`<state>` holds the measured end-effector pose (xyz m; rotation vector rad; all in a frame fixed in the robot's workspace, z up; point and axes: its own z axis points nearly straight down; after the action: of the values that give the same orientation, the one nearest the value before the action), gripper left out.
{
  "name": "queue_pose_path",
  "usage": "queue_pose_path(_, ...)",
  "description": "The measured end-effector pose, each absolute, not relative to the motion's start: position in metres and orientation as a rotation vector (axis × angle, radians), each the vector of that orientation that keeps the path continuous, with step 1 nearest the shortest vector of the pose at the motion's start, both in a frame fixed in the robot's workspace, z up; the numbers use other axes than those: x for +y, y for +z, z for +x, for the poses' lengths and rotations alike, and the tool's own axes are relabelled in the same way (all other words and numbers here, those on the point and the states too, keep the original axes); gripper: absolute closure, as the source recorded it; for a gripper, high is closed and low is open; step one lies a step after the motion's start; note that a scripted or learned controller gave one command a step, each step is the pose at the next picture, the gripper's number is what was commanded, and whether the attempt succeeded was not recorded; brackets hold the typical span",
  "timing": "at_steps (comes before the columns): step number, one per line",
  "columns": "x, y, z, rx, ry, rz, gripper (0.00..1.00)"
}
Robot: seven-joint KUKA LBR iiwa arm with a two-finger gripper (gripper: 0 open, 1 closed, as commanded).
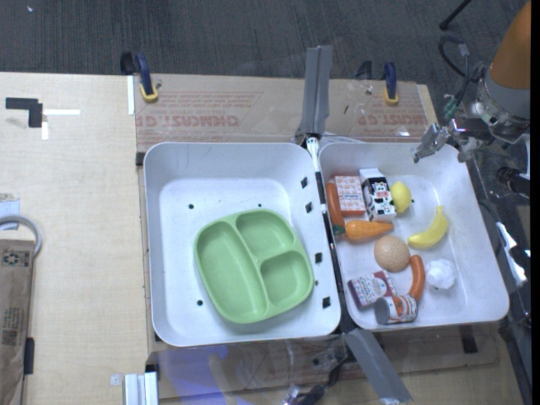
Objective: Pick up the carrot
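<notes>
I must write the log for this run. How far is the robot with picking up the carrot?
Nothing looks done yet. The carrot lies in the right bin, among the other toy food, between the orange carton and the brown egg. The end effector is above the bin's far right corner, apart from the carrot, with nothing between its fingers. Left: move over the carrot, go down, close on it, lift it.

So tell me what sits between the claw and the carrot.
The claw hangs over the right bin's far right corner. On the line down to the carrot sit the lemon and the black-and-white carton, which touches the carrot's upper side. Nothing covers it from above.
</notes>
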<state>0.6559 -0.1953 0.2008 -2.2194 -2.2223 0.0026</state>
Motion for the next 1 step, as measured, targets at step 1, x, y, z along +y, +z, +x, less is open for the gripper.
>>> queue_pose_path(1,-0.1488,0.162,0.6003,-2.119,0.004,-2.318,0.0)
